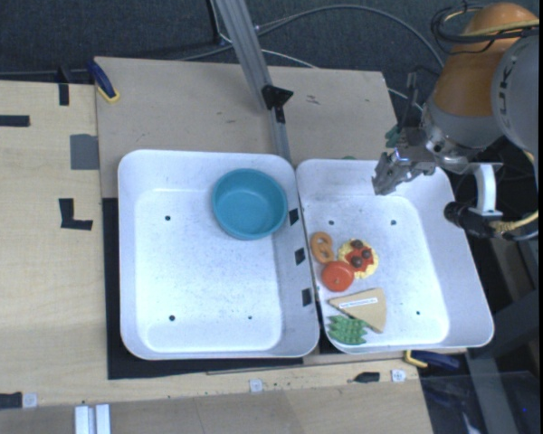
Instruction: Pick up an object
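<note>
Gripper (386, 179) is hovering at the right bin's (452, 283) back edge — finger gap unreadable, nothing visibly held; toy food (348, 278) near its front-left corner is looking light, rigid — pinchable across.

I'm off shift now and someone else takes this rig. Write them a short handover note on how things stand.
Gripper: over the far part of the right bin, nothing seen between its fingers.
Right bin, near-left part: pretzel, pizza, tomato, sandwich, green piece, all close together.
Left bin: blue bowl at its far side.
Done: nothing picked yet.
Left: reach down to an object, grasp it, lift it.
</note>
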Controlling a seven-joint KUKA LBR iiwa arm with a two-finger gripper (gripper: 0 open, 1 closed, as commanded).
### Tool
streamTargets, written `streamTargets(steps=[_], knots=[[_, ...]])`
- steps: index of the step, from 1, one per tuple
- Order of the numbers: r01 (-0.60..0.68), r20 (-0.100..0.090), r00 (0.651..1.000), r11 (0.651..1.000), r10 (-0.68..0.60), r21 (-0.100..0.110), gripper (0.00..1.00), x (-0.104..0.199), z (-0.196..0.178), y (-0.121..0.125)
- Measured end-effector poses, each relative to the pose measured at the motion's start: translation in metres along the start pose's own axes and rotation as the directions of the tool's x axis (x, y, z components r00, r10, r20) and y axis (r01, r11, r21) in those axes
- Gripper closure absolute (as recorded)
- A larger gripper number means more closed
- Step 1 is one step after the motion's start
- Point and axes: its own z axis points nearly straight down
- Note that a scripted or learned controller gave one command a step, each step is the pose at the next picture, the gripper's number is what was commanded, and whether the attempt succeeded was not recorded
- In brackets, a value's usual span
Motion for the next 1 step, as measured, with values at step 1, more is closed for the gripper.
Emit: streamTargets(steps=[1], knots=[[-0.001, 0.0, 1.0, 1.0, 0.001, 0.0, 1.0, 0.0001, -0.0387, 0.0006]])
